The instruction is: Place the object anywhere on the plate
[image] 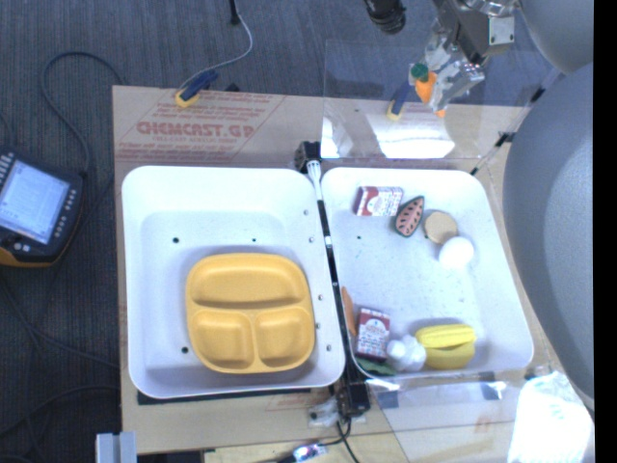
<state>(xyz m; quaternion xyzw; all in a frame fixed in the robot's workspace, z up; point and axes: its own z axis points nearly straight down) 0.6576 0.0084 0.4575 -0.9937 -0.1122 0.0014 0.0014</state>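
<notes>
A yellow plate (251,312) with three compartments lies in the left white bin (154,210), with nothing on it. My gripper (439,73) hangs high above the far edge of the right bin (492,287), well to the right of the plate and beyond it. It is shut on a small orange toy carrot (423,85) with a green top, which sticks out to the left between the fingers.
The right bin holds two red boxes (376,201) (372,333), a strawberry-like piece (410,217), a tan disc (441,226), a white ball (456,252) and a yellow banana (445,341). A divider rail (325,249) separates the bins. A handheld pendant (29,205) lies far left.
</notes>
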